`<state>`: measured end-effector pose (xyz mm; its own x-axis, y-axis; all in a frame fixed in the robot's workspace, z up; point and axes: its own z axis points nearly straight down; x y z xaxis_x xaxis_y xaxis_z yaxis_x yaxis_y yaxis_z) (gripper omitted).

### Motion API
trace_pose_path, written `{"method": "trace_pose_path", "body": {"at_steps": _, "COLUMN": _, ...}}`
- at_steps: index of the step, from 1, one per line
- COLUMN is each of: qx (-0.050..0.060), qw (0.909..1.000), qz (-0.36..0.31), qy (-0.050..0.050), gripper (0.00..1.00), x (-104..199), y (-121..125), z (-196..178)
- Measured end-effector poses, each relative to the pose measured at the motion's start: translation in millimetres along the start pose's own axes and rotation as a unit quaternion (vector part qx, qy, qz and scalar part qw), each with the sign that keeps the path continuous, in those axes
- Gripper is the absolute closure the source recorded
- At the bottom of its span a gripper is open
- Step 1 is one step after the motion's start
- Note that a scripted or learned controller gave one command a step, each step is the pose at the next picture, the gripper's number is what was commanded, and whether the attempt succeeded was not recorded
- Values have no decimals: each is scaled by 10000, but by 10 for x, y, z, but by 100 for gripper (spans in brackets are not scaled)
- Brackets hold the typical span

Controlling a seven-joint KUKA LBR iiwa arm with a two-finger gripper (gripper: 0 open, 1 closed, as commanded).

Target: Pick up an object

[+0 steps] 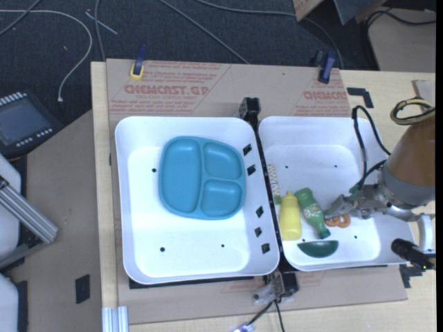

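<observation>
In the right bin (311, 133) lie a yellow bottle-shaped object (290, 217), a green bottle (311, 211) beside it, a dark green bowl-like piece (318, 248) near the front wall, and a small orange item (339, 220). My gripper (343, 209) reaches in from the right and sits low over the orange item, just right of the green bottle. Its metal fingers are small and blurred against the bin floor. The orange band of the arm (415, 159) rises above it at the right edge.
The left bin (138, 206) holds a blue divided plate (202, 177). Black clips run along the divider between the bins (257, 185). A black cable (360, 137) loops over the right bin's far corner. Cardboard sheeting lies behind the bins.
</observation>
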<state>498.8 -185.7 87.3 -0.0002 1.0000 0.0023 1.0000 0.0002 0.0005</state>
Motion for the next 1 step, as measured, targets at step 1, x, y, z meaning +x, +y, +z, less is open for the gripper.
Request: {"method": "trace_pose_path", "body": {"at_steps": 1, "qx": -32, "qw": 10000, "qz": -6, "qy": 9, "gripper": 100, "x": 14, "y": 22, "z": -126}}
